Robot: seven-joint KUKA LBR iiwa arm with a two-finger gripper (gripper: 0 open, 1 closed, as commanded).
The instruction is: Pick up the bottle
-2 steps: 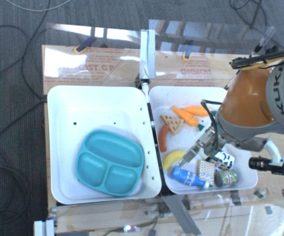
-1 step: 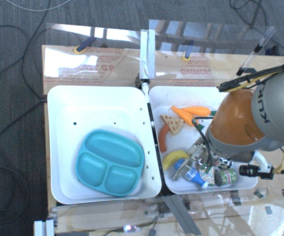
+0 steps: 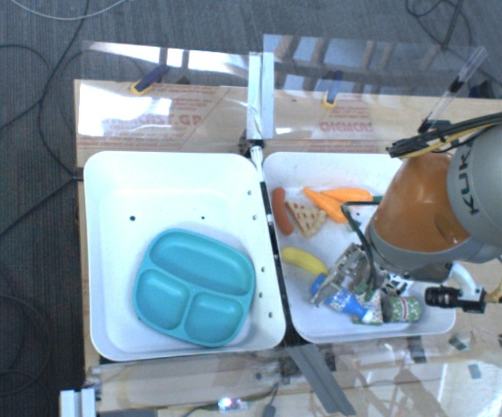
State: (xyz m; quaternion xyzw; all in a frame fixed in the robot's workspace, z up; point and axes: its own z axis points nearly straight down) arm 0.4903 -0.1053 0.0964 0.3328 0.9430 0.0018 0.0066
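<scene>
End effector (image 3: 342,278) hovers just left of bottle (image 3: 364,307).

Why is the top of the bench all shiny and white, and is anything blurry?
In the camera view, light bounces off the clear sheet behind the bins, making white glare. The blue tray looks sharp and casts a soft shadow on the left bin. The gripper and the small things around it are muddled and hard to make out.

Grey arm (image 3: 492,189), orange wrist band (image 3: 420,207)
</scene>
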